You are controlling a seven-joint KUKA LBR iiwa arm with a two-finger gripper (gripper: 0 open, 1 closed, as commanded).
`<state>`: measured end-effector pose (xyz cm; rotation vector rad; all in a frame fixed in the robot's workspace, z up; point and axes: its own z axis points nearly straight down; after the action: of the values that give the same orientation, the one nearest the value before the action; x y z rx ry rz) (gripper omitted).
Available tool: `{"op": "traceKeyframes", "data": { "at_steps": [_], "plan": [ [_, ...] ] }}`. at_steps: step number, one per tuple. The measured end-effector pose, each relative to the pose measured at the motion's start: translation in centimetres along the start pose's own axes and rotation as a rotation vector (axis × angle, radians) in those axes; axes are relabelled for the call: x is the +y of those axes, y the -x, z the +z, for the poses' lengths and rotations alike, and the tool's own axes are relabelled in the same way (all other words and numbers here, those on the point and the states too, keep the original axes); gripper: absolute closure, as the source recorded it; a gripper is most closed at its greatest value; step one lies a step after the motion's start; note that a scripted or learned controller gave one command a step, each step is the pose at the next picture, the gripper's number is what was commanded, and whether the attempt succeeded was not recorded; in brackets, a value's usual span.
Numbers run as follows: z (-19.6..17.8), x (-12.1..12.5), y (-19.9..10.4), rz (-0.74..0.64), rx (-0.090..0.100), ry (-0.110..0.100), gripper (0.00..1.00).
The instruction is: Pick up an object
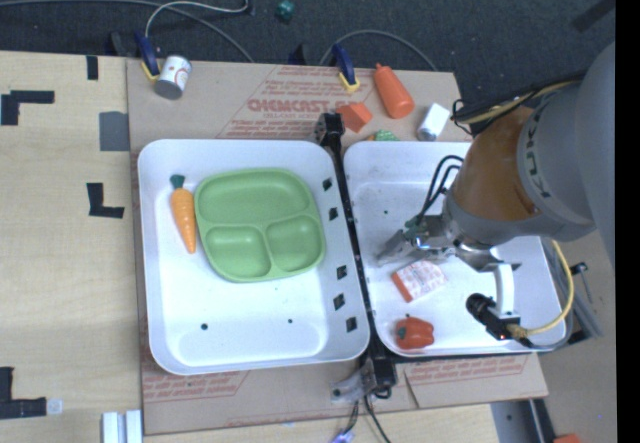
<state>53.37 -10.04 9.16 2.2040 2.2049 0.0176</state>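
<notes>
Jaws (400, 243): we cannot tell whether parted or closed; they hang low over the right bin (380, 163), near its left wall, presumably lining up a grasp. Nearest item: white-and-red packet (418, 280), flat just below them, long axis slanting toward the bin's far right corner. Red pepper (414, 333): near front edge. Left bin (160, 231): green plate (262, 224), carrot (183, 215) lying lengthwise by the left wall.

Grey arm (590, 146) showing orange band (500, 176) above wrist; black cables (440, 181) looping alongside; metallic end effector (405, 241) gleaming.
</notes>
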Motion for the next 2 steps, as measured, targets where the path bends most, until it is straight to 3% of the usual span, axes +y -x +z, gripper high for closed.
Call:
{"op": "traceKeyframes", "data": {
  "at_steps": [1, 2],
  "plan": [
    [0.1, -4.4, 0.8, -0.001, 0.002, -0.004, 0.0],
    [-1.1, -4.3, 1.0, 0.002, 0.0, -0.002, 1.0]
  ]
}}
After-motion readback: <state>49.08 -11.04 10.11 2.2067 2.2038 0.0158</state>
